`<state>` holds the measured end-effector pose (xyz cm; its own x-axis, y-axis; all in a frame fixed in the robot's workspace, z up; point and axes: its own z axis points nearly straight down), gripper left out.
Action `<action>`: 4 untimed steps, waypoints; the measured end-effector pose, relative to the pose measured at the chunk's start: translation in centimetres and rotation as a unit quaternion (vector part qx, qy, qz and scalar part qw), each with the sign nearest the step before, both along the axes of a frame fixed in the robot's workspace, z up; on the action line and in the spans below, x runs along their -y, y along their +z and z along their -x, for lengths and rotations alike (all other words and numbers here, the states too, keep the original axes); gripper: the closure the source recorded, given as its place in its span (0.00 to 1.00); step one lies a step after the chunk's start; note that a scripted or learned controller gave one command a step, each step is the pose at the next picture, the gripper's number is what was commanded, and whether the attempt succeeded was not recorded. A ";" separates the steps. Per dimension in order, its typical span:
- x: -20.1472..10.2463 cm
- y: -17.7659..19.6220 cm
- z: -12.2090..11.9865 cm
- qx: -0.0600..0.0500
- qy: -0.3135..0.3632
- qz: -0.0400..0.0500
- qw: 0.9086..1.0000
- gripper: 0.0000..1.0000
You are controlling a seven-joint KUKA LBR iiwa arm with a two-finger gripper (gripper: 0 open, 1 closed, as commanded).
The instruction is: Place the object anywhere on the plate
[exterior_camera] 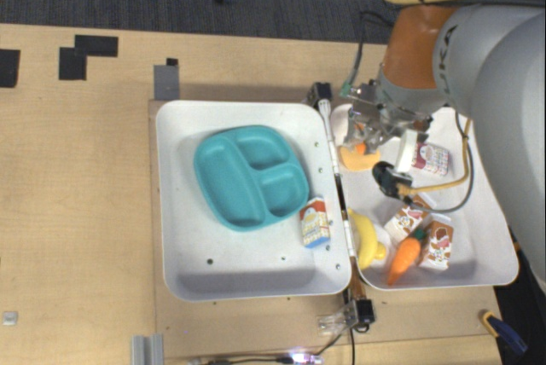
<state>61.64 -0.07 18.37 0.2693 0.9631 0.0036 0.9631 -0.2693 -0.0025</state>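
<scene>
A teal divided plate [250,176] lies in the left bin [183,269]. My gripper [368,136] hangs low over the back left part of the right bin [486,265], right above a yellow and orange toy [353,158] near the wall between the bins. I cannot make out whether the gripper touches the toy. A small white and blue carton [315,223] stands in the left bin, just off the plate's right rim.
The right bin's front holds a yellow banana [367,240], an orange carrot [403,259] and two brown and white cartons [438,245]. A pink and white packet [432,159] lies to the right of the gripper. The arm covers the right bin's back right.
</scene>
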 end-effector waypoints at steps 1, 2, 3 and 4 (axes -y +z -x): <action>-6.4 0.1 1.2 0.000 -0.026 0.000 1.000 1.00; -14.8 0.4 1.4 0.002 0.090 0.001 0.996 1.00; -24.2 -1.6 -0.8 -0.001 0.056 -0.001 0.998 1.00; -21.1 9.1 -5.5 0.009 0.090 0.001 0.996 1.00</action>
